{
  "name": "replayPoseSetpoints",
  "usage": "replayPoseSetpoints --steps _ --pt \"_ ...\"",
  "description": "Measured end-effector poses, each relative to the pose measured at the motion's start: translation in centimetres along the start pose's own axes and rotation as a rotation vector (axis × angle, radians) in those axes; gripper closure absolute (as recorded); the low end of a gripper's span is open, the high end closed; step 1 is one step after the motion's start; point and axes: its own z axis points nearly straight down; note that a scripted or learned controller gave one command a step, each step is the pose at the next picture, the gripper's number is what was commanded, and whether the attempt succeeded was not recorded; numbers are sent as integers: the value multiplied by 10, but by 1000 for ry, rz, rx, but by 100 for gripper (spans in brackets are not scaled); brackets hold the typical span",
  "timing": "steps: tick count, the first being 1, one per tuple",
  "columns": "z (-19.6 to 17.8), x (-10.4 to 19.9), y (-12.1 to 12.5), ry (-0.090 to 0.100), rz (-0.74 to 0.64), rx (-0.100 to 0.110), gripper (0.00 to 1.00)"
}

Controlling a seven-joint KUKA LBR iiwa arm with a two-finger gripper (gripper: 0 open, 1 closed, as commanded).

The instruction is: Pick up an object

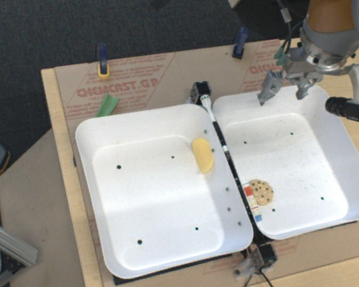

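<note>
The end effector [285,86] hangs over the far edge of the right bin [342,147], its two grey fingers [267,89] spread apart with nothing between them. Above it the arm's grey wrist and orange band [333,3] come in from the upper right corner of the view. Two things lie in the bins that could be picked. A yellow, banana-shaped object [203,154] rests in the left bin [108,205], at its right side just beside the divider where the two bins meet, roughly halfway down that edge. A round, tan cookie-like object with dark spots [261,192] lies in the right bin, at its left side, near the same divider and toward the near end; a small red and blue item [252,202] sits touching or just beside it, too small to make out. Both objects are well apart from the end effector, which is at the opposite, far end of the right bin. The bins sit side by side on a brown cardboard sheet [155,75] printed with red lettering, laid on the counter. A green strip [107,105] lies on the cardboard near the far left corner of the left bin, and two clamps, one yellow and blue [103,62] and one blue [240,42], grip the sheet's far edge.
</note>
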Motion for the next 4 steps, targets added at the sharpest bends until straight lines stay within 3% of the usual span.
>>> replayPoseSetpoints --steps 1,2,3,4 --pt "145 24 -48 4 1 16 0" --pt "125 22 -43 -1 2 -3 100" --pt "37 89 -84 2 -5 -3 100" --pt "-35 157 -98 3 -8 -7 100"
